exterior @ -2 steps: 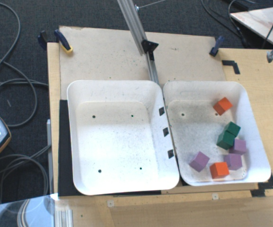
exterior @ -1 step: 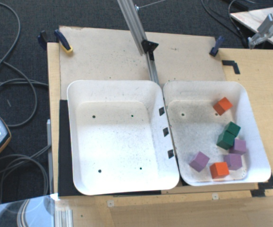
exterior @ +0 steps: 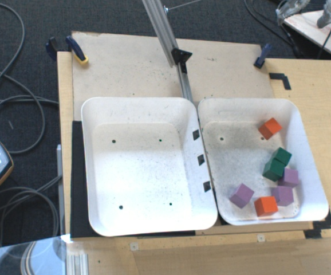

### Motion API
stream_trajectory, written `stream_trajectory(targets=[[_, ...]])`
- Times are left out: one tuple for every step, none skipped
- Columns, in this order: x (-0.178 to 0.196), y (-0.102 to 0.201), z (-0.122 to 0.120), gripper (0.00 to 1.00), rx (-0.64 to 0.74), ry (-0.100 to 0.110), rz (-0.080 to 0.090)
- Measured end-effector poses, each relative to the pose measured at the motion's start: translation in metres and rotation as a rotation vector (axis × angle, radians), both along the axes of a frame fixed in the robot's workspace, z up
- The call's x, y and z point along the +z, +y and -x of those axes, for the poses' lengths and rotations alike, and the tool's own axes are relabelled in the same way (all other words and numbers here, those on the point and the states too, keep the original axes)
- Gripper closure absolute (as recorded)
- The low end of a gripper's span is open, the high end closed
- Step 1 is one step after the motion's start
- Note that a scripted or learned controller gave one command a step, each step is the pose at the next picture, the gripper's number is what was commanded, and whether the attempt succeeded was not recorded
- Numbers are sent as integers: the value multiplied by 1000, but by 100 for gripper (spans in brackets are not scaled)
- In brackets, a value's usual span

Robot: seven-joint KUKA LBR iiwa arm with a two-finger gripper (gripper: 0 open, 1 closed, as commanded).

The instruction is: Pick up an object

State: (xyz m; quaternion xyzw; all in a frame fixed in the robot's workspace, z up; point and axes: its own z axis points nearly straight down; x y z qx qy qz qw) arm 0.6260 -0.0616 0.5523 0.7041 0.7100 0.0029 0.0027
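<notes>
Likely light, stiff, unslippery: lone orange cube (exterior: 270,128), apart from the clustered blocks (exterior: 282,196), best pinched across opposite flat faces; gripper state impossible to tell.

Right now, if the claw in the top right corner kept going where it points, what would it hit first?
Probably the pale surface right under the gripper, off beyond the bench, though depth is hard to judge. It is nowhere near the right bin.
</notes>
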Motion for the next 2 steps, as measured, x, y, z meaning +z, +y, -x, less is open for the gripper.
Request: stream_trajectory(targets=[[-2,15,-8,0,-6,3,1],[-169,-42,18,0,-12,18,0]])
